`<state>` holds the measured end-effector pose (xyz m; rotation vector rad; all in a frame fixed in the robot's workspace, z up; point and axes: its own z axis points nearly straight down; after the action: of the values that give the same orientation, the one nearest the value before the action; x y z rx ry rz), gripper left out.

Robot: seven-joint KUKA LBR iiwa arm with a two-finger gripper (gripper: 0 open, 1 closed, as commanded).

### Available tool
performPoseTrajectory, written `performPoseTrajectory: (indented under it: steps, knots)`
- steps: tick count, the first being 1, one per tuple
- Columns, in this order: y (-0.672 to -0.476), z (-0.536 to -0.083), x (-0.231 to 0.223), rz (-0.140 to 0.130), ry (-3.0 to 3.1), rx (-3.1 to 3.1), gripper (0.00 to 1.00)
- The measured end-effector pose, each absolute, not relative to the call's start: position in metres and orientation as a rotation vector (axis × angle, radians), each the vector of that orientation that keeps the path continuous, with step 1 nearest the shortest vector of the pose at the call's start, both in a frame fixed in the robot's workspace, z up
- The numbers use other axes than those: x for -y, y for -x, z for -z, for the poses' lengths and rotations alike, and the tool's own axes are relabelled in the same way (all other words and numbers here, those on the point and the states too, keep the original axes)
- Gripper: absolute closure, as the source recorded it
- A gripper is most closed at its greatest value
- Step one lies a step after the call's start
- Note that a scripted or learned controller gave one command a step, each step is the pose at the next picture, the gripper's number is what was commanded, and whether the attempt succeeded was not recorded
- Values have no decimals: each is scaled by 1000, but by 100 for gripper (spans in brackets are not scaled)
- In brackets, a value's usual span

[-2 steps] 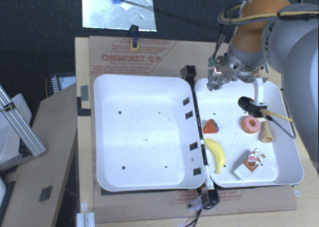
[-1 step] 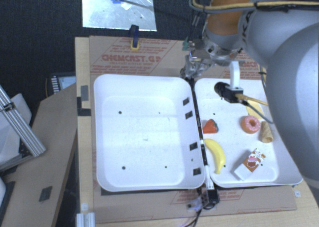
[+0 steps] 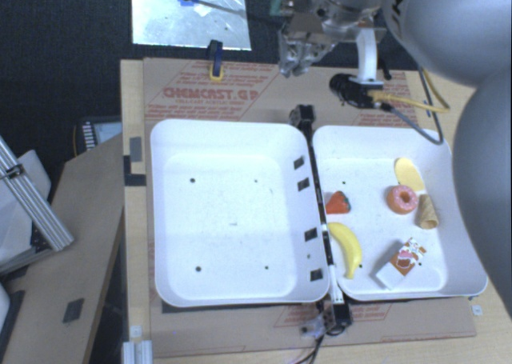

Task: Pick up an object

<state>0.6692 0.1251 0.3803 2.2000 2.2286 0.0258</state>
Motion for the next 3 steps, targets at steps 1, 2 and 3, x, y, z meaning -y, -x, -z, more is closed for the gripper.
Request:
performPoseTrajectory:
  steps: [1,2,3]
  knots:
    - [-668,-485,-210,-22,-2203,-2232,100]
    - [-668,-404,-236,6,-2215,-2232,100]
    - [-668,-545,-234,-24,-2206,-2225,100]
